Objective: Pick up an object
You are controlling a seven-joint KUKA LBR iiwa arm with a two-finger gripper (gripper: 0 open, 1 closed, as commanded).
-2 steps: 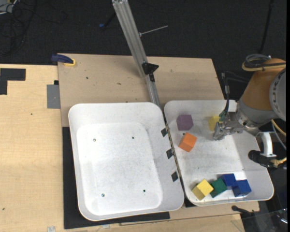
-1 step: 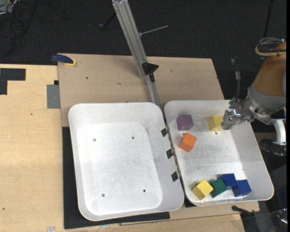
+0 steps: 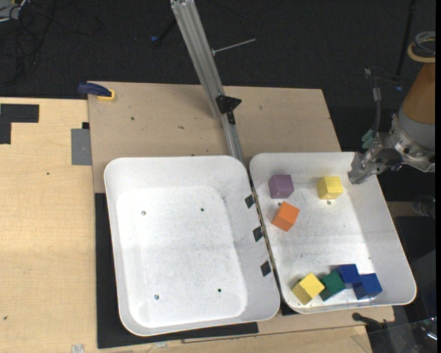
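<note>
Reaching in from the right, the arm [image 3: 419, 109] carries its gripper [image 3: 359, 169] above the far right edge of the right bin [image 3: 397, 259]; whether it is spread or pressed together I cannot tell, and no object is visible in its grasp.

Just beside the gripper, toward the bin's middle, a yellow cube [image 3: 329, 188] rests near the far edge. A purple cube [image 3: 281, 185] sits near the far left corner of the same bin, and an orange cube [image 3: 285, 216] lies close in front of it, tilted, by the left edge.

Along the near edge a second yellow block [image 3: 307, 287], a green block [image 3: 332, 283] and two blue blocks [image 3: 348, 273] [image 3: 367, 286] crowd together, touching or nearly so.

The left bin [image 3: 117, 179] stands directly beside the right one. A metal rail [image 3: 202, 57] slants across the bench [image 3: 279, 116] behind both bins.
</note>
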